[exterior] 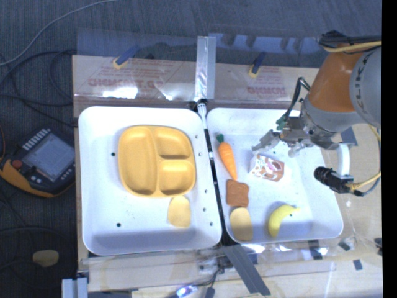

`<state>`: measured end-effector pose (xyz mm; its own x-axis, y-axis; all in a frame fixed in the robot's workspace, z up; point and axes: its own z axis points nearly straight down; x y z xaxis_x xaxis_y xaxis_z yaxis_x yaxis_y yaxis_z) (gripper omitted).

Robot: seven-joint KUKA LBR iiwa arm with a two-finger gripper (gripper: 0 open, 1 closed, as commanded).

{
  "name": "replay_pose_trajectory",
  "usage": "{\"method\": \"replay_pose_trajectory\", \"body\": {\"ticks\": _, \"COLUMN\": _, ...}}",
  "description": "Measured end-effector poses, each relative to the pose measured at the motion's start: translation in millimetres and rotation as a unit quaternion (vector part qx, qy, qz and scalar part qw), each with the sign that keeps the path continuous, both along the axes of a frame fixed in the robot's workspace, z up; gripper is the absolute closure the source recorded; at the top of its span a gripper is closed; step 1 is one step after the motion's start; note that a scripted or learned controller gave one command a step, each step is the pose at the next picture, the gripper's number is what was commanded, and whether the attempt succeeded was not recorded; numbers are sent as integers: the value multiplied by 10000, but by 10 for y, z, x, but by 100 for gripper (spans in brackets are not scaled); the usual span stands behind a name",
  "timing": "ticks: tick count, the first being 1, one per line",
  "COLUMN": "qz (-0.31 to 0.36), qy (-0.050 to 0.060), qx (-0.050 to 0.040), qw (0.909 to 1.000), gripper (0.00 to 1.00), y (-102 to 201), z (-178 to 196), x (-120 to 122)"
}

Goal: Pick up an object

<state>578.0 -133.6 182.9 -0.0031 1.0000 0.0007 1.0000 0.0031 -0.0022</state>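
Note:
My gripper (281,144) hangs over the back of the right bin (322,228), its fingers spread open with nothing between them. Just in front of it lies a white and red packet (268,167), apart from the fingertips. An orange carrot (227,158) lies along the bin's left wall. Below the carrot sit a brown block (237,193) and a tan piece (240,223). A yellow banana (280,218) rests near the front wall.
The left bin (93,185) holds a yellow compartment plate (156,160) and a pale yellow piece (179,212). A metal divider (205,73) stands behind the seam between the bins. A handheld pendant (38,160) lies on the floor at the left.

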Motion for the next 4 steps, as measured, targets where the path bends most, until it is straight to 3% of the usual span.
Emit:
{"method": "replay_pose_trajectory", "body": {"ticks": 1, "qz": 48, "qy": 1, "qx": -9, "qw": 10000, "gripper": 0, "y": -290, "z": -285, "x": -307}}
{"method": "replay_pose_trajectory", "body": {"ticks": 2, "qz": -463, "qy": -39, "qx": -23, "qw": 9989, "gripper": 0, "y": -36, "z": -932, "x": -262}}
{"method": "replay_pose_trajectory", "body": {"ticks": 3, "qz": 486, "qy": -60, "qx": -26, "qw": 9988, "gripper": 0, "y": 172, "z": -944, "x": 532}}
{"method": "replay_pose_trajectory", "body": {"ticks": 4, "qz": 678, "qy": -11, "qx": -15, "qw": 9977, "gripper": 0, "y": 27, "z": -307, "x": 907}}
